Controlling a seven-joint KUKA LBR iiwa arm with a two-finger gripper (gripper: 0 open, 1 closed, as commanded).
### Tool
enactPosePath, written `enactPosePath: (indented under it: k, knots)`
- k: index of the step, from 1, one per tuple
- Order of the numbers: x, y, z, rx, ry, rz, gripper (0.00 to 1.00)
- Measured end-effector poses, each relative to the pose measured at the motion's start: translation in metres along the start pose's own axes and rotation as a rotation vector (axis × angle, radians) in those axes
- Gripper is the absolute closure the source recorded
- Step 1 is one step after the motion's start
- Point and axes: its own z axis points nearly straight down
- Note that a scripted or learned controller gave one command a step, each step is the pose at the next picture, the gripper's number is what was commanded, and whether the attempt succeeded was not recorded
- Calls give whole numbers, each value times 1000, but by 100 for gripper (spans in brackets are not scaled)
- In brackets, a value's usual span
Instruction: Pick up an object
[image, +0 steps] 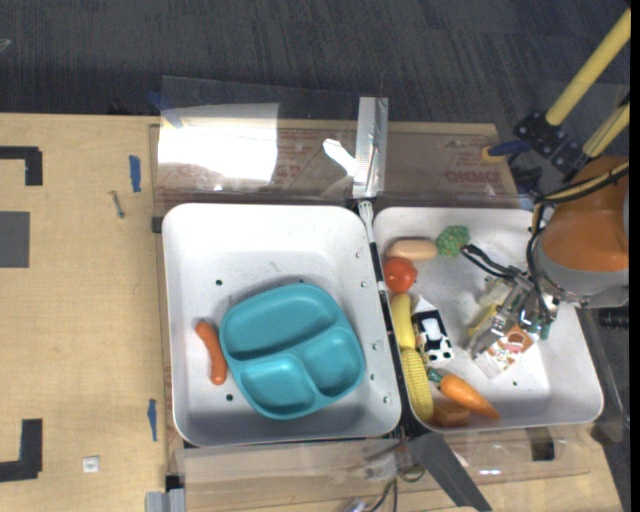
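- Claw (497, 322) is low inside the right bin (570, 395), arm reaching in from the right, orange band (590, 235) above the wrist
- Cannot tell how the claw stands; wires and clutter blur it, nothing seen clamped in it
- Right bin's left side: pale bread roll (411, 248) at top, green broccoli (453, 239) just beside it, red tomato (400, 273) below, yellow corn cob (408, 345) along the wall, black-and-white toy (432, 335) beside the corn, orange carrot (466, 394) near the front
- Small red-and-white item (511, 345) lies just under the claw
- Left bin (200, 240) holds a teal divided plate (291, 348), with an orange sausage (212, 353) just off its left edge
- Both bins sit on the counter (70, 300)
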Motion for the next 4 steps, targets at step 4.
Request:
enactPosePath:
  k: [4]
  knots:
    - [24, 68, -1, -3, -5, 75, 0]
